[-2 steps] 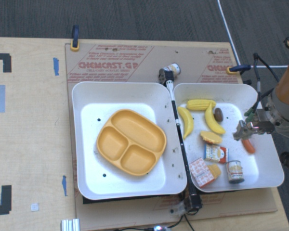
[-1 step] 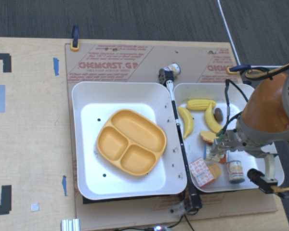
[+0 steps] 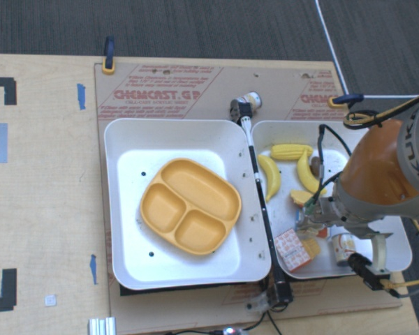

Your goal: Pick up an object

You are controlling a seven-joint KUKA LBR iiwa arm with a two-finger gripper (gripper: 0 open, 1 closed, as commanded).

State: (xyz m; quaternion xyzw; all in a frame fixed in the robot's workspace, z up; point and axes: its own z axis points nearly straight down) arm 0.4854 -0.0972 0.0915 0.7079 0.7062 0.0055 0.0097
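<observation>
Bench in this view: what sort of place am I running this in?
Probably a robot lab test bench, not a kitchen: two white bins on a clamped board, toy bananas and an orange tray, tape marks, and loose cables.

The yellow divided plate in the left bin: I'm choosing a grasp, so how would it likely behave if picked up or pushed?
The divided plate looks like moulded plastic, so probably stiff and light. It lies flat on the left bin floor, so a push would likely slide it, not tip it. Its low rounded rim may slip from a pinch.
</observation>
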